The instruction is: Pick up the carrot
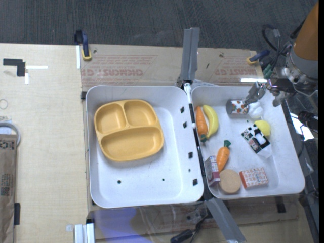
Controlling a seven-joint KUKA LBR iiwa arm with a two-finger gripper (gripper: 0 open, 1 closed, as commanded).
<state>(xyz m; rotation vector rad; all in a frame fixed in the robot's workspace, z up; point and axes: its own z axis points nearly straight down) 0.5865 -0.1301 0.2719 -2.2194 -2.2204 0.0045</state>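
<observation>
Overhead slanted view of two white bins side by side. Right bin [288,135], near edge: one round tan disc [230,181], one small red-and-white box [253,177] to its right, and one small red packet [212,168] to its left against the divider. Just beyond these lies one carrot [223,155], orange with a green top, tilted, its tip near the packet. A second carrot [201,121] lies farther back along the bin's left wall, touching one yellow banana [212,120] beside it. Mid-right: one black-and-white patterned item [254,137] with one yellow lemon-like piece [262,127] just behind it. Far side: one small can [237,107] on its side. Left bin [101,186]: one yellow three-compartment plate [129,129]. The gripper [255,96] hangs over the right bin's far corner, near the can and well apart from both carrots; whether its jaws are spread or closed cannot be told, the fingers being small and possibly blurred here.
</observation>
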